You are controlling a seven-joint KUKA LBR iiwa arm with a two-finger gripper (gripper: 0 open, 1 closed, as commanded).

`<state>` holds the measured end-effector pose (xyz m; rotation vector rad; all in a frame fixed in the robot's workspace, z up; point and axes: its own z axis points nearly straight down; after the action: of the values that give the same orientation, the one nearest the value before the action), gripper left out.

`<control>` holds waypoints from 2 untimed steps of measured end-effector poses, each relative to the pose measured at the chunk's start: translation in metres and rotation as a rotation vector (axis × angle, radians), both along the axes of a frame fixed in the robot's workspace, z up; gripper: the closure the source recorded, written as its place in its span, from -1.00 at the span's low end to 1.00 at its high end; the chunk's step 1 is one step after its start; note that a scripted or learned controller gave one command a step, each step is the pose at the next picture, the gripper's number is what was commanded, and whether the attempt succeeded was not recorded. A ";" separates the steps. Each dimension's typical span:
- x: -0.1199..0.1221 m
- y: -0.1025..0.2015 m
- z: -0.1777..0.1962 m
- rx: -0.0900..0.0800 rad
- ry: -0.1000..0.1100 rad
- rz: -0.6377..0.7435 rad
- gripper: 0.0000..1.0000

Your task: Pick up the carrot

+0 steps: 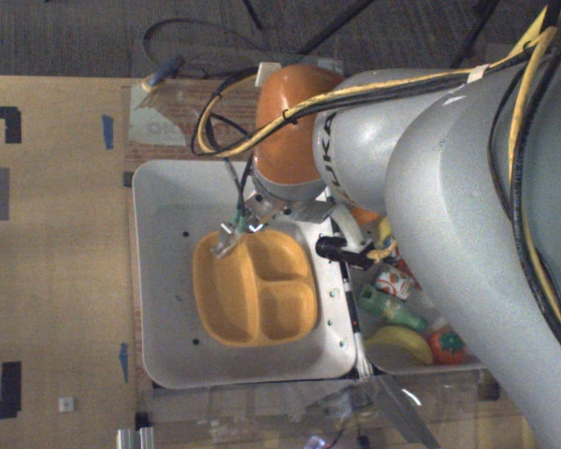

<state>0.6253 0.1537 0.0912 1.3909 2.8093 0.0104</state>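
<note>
Grey metal with an orange band filled the foreground: your arm (430, 157) reached in above the yellow divided plate (257, 293) and hid much of what lay to the plate's right. Its end effector (230, 239) hung at the plate's upper-left rim, touching it or just above it. You could not tell whether it was released or clenched, and nothing was seen in its grasp. The plate sat in a white bin (159, 279).

The carrot was not at that rim. An orange sliver (363, 217) to the right of the plate, past the bin wall and tucked under the arm, was most likely the carrot, though too little showed to be sure. I judge the pick had not properly begun. You would have done well to lift clear of the plate, cross the wall to the plate's right, and descend only once the carrot's lie was plain.

Clutter would have crowded that approach. To the plate's lower right, a green bottle (393, 311), a yellow banana-like piece (399, 344) and a red tomato-like piece (447, 344) lay close together. Farther off, left of the plate, the desk (56, 251) carried a strip of blue tape (107, 131).
</note>
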 end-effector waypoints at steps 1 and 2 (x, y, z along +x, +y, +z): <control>-0.002 0.004 0.011 0.007 0.010 0.003 1.00; -0.012 0.028 0.115 -0.003 0.006 -0.423 1.00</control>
<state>0.6132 0.1815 0.2062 1.9510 2.4568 -0.0003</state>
